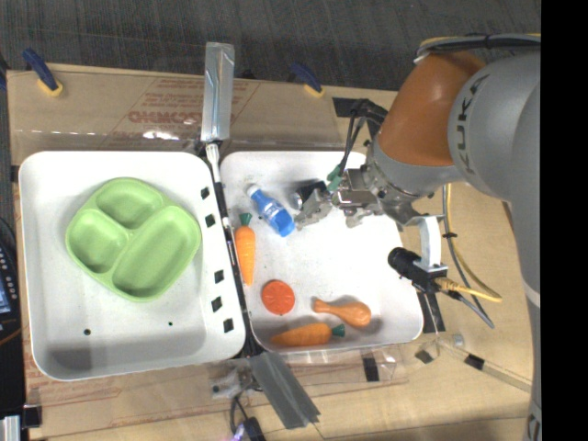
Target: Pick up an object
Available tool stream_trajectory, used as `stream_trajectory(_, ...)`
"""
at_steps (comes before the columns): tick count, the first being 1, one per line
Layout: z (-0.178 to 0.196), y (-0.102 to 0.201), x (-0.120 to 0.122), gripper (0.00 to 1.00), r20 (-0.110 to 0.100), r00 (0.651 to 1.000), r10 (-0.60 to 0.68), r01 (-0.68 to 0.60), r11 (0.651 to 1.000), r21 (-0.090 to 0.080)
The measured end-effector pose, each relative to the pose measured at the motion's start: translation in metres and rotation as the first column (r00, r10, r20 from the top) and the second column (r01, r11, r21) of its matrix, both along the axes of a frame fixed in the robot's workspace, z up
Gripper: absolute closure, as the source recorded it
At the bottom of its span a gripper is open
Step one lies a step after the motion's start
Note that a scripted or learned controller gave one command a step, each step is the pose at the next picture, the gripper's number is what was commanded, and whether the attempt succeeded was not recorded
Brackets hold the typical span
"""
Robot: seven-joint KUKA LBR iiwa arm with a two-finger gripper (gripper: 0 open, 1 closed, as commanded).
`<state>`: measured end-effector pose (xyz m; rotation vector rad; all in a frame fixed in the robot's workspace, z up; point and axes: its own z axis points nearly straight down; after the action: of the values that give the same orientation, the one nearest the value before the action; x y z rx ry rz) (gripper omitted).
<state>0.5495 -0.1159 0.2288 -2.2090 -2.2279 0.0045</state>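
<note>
The end effector (317, 205) sits low in the right-hand white bin (386, 246), near its far wall, and whether its metal parts are spread or closed I cannot tell from this slanted view. Nothing is visibly caught in it, so I judge the pick not yet made: the approach looks done, the grasp and lift remain.

Just to its left, nearly touching, lies a small blue plastic bottle with a white cap (270, 209), the likeliest target. Further left and slightly nearer the camera is an upright-lying orange toy carrot (245, 251). Below the end effector are a round orange-red toy fruit (278, 297), a tan toy drumstick (344, 311) and a second orange carrot (301, 335) by the near wall.

Count: one bottle, two carrots, one fruit, one drumstick. Well to the left, the other white bin (41, 274) holds one green divided plastic plate (133, 237).
</note>
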Motion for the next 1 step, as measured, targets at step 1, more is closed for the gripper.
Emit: stream_trajectory(1,-0.1306,0.0026,0.0423,0.0,-0.003,0.998,0.059,-0.059,0.998,0.0)
